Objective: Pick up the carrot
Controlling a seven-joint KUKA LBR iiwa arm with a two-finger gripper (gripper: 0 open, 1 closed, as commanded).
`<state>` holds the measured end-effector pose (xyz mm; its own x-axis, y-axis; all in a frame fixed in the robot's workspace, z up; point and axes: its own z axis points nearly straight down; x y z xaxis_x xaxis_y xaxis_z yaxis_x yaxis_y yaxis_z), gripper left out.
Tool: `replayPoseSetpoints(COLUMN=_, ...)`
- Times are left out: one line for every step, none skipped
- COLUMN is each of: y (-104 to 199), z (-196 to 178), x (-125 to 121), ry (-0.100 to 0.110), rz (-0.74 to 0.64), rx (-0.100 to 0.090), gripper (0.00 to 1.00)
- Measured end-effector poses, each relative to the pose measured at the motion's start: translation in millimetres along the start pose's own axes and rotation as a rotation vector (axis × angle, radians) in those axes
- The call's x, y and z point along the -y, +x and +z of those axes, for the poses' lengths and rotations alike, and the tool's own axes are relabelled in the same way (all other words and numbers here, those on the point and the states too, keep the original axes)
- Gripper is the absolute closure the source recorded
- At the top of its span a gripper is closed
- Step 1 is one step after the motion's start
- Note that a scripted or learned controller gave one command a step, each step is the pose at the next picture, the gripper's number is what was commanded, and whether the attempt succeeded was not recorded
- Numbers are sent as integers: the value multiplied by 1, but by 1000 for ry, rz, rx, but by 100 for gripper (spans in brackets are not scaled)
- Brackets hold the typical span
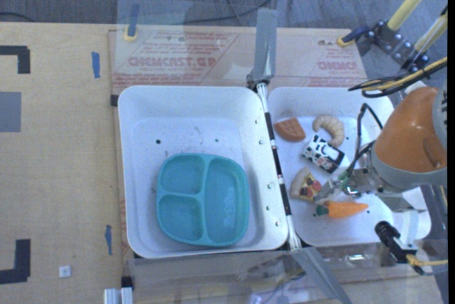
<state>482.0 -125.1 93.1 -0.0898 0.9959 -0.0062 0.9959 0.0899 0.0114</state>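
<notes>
Gripper (340,189) is hovering in the right bin (306,98), its grip state impossible to tell, just above the carrot (345,209), which is lying left-right on its near side, beside the pizza slice (308,186).

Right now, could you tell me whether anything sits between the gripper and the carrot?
Nothing visible does. The gripper is just above the carrot in the right bin. The pizza slice toy lies close beside, to the left.

Orange carrot (346,209), teal plate (203,199), black-and-white cow toy (323,153)
</notes>
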Motion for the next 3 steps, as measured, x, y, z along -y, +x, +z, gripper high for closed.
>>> replayPoseSetpoints(y=1, z=-10, x=-2, ry=-5, rz=4, rx=-7, gripper=100)
replayPoseSetpoints(y=24, z=4, x=-2, ry=1, rz=248, rx=0, gripper=100)
replayPoseSetpoints(y=59, z=-91, x=-4, ry=14, rz=386, rx=-4, gripper=100)
